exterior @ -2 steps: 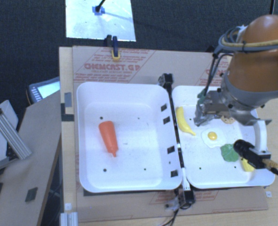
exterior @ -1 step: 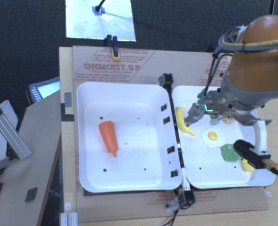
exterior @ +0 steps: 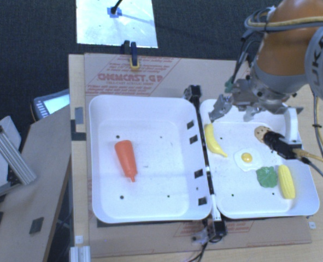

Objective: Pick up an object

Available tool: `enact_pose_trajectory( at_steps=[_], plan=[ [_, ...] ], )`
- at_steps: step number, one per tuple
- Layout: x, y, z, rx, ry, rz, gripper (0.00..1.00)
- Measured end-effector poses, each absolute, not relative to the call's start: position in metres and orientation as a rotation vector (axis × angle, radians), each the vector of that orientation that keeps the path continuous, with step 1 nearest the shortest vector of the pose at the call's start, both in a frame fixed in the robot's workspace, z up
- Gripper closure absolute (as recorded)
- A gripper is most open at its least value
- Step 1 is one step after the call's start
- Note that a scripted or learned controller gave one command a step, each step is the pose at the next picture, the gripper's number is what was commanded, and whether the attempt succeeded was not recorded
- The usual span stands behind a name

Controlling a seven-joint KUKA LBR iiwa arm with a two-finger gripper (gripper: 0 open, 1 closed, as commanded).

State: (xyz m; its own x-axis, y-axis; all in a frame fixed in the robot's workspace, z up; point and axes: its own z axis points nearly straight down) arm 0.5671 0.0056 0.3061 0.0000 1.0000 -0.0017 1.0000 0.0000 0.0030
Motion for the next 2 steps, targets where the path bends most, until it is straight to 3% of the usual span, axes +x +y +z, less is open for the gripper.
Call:
enact_pose_trajectory(
  at_steps=[1,2],
  plan=[
    [0.565,0.006,0.308,2.218,2.222,0.002,0.0],
    [0.627,0.039,0.311,2.211,2.226,0.008,0.0]
  ],
)
